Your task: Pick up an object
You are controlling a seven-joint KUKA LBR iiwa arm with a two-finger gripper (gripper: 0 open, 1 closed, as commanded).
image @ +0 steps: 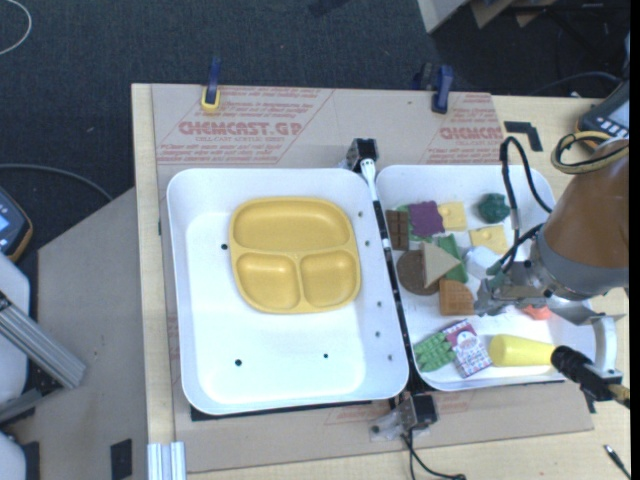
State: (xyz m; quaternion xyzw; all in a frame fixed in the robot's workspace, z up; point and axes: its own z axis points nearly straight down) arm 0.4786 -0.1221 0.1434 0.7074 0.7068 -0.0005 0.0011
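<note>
just beside crowded toys (440, 253), end effector (497, 298), grip state unclear, arm (590, 233) overhead

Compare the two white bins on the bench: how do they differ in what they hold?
The left bin holds one thing, a yellow divided tray; the right bin holds many small things in a jumble, among them a purple block and a yellow bottle. The arm reaches over the right bin, not the left bin. Both are shallow, white and round-cornered.
</note>
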